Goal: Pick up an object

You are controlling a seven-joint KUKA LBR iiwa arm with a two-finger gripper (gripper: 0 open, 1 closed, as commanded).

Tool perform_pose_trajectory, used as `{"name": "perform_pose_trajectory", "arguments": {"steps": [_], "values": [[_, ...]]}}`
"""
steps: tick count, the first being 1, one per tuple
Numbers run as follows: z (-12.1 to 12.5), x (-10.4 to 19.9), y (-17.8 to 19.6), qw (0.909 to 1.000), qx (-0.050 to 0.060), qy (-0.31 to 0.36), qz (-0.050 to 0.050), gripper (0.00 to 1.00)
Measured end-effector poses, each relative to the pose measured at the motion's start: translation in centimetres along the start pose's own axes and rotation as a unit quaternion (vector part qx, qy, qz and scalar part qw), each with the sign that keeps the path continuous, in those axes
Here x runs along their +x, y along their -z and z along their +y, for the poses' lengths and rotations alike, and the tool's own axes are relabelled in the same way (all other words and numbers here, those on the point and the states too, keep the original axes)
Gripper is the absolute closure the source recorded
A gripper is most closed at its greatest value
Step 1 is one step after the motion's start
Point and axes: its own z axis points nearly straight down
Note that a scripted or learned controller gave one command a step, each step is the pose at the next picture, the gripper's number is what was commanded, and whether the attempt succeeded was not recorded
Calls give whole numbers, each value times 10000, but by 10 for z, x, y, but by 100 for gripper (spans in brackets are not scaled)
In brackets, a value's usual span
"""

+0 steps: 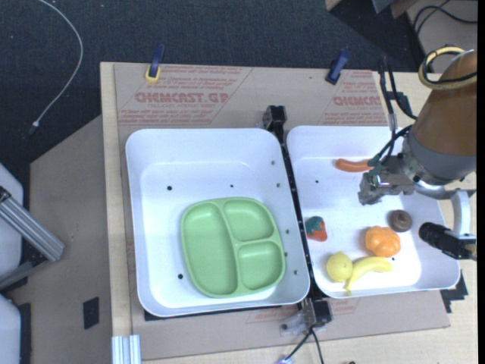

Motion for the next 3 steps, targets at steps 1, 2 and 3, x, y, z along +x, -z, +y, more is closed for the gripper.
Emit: {"name": "perform_pose_trajectory", "arguments": {"steps": [1,2,3], "values": [[9,-6,50,10000,3,-6,-3,100],[26,51,33,10000,42,18,18,100],[47,107,20,10000,31,21,14,100]]}}
